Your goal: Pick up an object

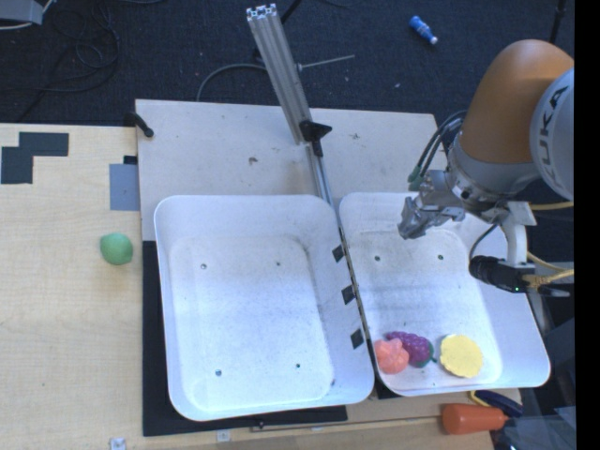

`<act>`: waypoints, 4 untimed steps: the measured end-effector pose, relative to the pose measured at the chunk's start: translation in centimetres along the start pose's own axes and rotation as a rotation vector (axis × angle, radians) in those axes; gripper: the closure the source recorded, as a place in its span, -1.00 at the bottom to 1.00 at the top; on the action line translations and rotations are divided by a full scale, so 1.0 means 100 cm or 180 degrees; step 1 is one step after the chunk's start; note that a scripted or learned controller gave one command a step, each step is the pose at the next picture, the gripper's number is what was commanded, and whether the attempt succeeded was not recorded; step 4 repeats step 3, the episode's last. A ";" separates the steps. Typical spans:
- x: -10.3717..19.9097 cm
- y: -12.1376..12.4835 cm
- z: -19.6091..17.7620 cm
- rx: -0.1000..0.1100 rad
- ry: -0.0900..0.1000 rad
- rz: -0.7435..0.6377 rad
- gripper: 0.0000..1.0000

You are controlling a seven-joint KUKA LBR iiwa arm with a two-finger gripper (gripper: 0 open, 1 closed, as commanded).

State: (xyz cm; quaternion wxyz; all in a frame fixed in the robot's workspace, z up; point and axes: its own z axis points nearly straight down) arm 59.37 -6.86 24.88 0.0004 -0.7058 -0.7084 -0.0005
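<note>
Dark cabled floor (187, 36), pale wooden bench (56, 345), two white bins (187, 218), green ball (116, 248)

Both bins, left (246, 216) and right (497, 307), are white with faint grey speckling. The right one holds a yellow disc (461, 355), a purple cluster (413, 346) and a pink-orange lump (392, 355). A green ball (116, 248) lies on pale wood (56, 326). The arm (511, 111) wears an orange band over grey.

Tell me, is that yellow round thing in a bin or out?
In. The yellow round thing lies inside the right bin, near its front corner.
</note>
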 end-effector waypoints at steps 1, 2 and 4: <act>0.049 -0.002 0.014 0.0005 -0.0001 0.0001 1.00; 0.096 -0.004 0.024 0.0004 -0.0002 0.0002 1.00; 0.146 0.002 0.020 0.0001 -0.0004 0.0003 1.00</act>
